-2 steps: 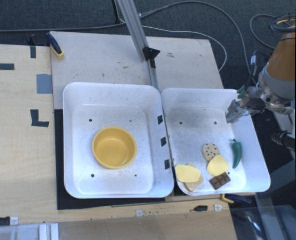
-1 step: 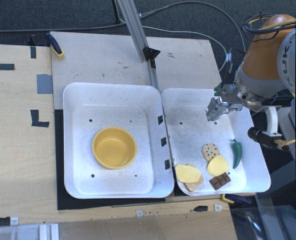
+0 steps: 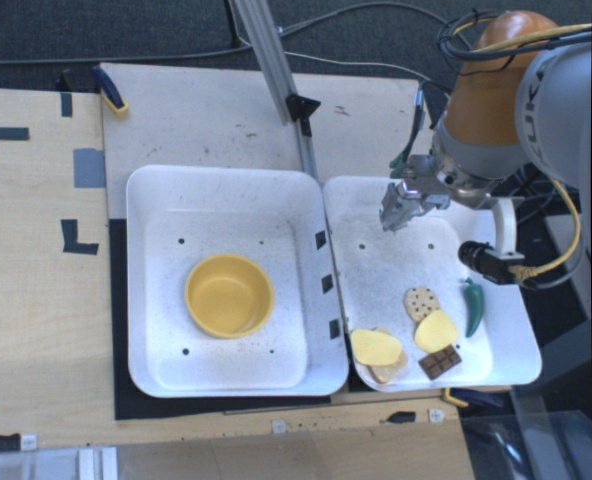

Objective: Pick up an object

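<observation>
My gripper (image 3: 396,214) hangs over the upper part of the right bin (image 3: 361,268), well above the items at the bin's near end. Nothing shows between its fingers. Near that front edge lie a round speckled cookie (image 3: 420,301), a yellow chip-like piece (image 3: 436,330), a brown chocolate square (image 3: 440,362), a yellow oval piece (image 3: 375,346) on a tan slice (image 3: 387,372), and a green pepper (image 3: 473,306) by the right wall. A yellow bowl (image 3: 229,295) sits in the left bin (image 3: 156,228).
A slanted metal pole (image 3: 276,63) crosses above the seam between the bins. Black cables (image 3: 376,16) trail behind the bench. A yellow-and-blue clamp (image 3: 110,90) sits at the bench's far left corner.
</observation>
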You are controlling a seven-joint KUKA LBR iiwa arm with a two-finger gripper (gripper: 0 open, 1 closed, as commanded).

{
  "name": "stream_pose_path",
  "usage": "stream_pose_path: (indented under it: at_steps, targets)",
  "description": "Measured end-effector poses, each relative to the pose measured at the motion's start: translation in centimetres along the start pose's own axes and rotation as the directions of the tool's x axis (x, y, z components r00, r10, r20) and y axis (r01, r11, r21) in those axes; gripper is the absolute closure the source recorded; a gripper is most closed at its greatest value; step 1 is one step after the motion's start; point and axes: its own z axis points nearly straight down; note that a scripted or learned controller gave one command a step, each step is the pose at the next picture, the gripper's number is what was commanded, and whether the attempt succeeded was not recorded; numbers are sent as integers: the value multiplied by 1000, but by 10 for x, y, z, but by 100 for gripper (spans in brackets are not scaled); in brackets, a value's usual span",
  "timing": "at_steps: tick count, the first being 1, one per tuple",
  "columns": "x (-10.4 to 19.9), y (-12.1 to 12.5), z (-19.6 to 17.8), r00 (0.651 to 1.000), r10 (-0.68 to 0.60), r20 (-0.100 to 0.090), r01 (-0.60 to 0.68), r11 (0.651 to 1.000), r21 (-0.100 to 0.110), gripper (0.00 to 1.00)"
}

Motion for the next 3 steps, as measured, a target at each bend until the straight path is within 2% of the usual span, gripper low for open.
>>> stream_pose_path:
  at_steps: [1,2,3]
  targets:
    - [41,14,11,1000,1,0,-1,1000,1,100]
    - [90,26,5,1000,0,0,0,1000,0,100]
    - [143,48,19,1000,0,1,0,1000,2,100]
